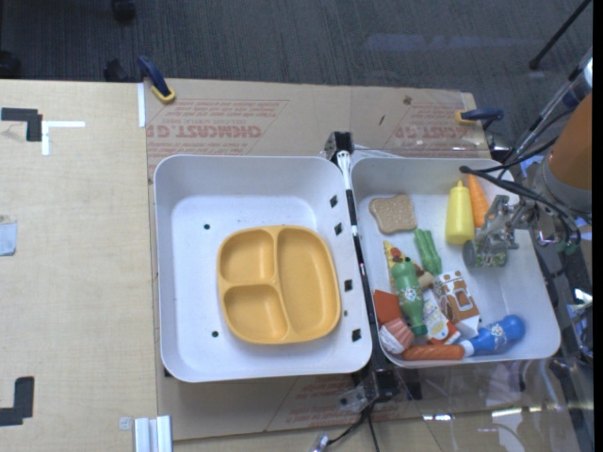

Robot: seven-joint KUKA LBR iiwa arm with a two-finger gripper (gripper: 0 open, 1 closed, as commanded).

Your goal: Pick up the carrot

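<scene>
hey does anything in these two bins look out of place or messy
Nothing looks spilled or broken. The toy food in the right bin is jumbled toward its near left corner, while the carrot lies beside the yellow bottle. The yellow divided plate sits flat.

Yellow bottle crowds the carrot; bin wall behind it.

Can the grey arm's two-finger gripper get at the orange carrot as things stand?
Probably yes. The orange carrot lies uncovered near the right bin's far wall, beside the yellow bottle, with the gripper right next to it. The bottle may crowd one finger.
</scene>
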